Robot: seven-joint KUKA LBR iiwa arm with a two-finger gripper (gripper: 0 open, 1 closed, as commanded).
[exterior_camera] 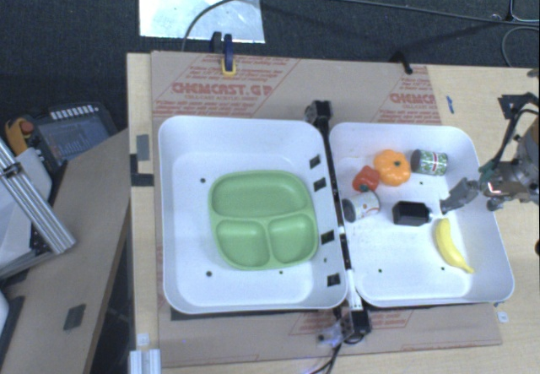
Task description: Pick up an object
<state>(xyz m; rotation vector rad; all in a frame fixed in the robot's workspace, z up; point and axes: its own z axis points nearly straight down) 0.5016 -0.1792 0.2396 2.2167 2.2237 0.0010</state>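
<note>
The right bin (481,279) holds several small objects. An orange round fruit (392,166) sits at the back, with a red piece (365,178) on its left and a small green-labelled can (429,162) on its right. A black block (411,213) lies mid-bin, a white and grey piece (361,208) rests near the divider, and a yellow banana (451,246) lies toward the front right. My gripper (462,193) hangs over the bin's right side, just right of the black block and above the banana, with nothing seen in it.
The left bin (181,144) holds a green divided plate (261,219). A black divider (331,195) with clips separates the bins. Cables run across the dark floor behind, and a pendant (72,138) lies on the side table at left.
</note>
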